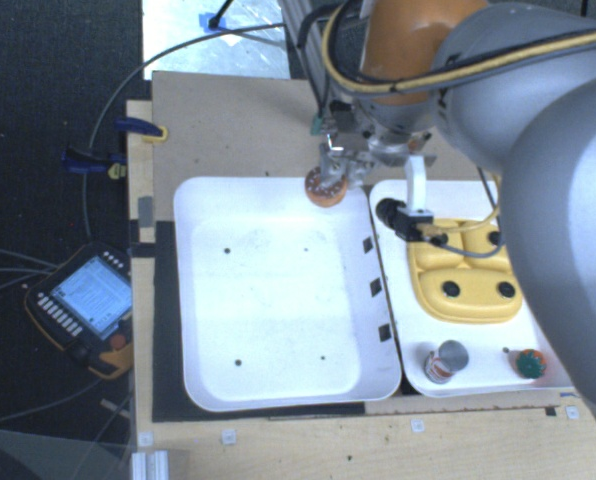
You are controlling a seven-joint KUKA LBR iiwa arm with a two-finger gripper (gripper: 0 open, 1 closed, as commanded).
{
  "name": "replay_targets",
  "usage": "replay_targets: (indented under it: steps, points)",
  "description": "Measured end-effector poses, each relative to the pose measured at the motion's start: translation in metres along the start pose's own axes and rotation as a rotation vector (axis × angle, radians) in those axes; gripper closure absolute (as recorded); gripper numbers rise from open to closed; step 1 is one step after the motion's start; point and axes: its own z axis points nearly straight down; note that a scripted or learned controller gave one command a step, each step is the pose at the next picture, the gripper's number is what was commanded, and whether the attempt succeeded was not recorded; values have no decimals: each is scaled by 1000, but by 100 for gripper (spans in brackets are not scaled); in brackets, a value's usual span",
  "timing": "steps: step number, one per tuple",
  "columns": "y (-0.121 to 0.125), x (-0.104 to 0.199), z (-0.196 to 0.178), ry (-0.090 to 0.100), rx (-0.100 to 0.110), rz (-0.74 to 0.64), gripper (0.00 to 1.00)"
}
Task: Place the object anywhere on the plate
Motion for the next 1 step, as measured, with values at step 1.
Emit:
replay_targets:
  steps: [1]
  points:
    - [-20,14,18,-2,3,3,100]
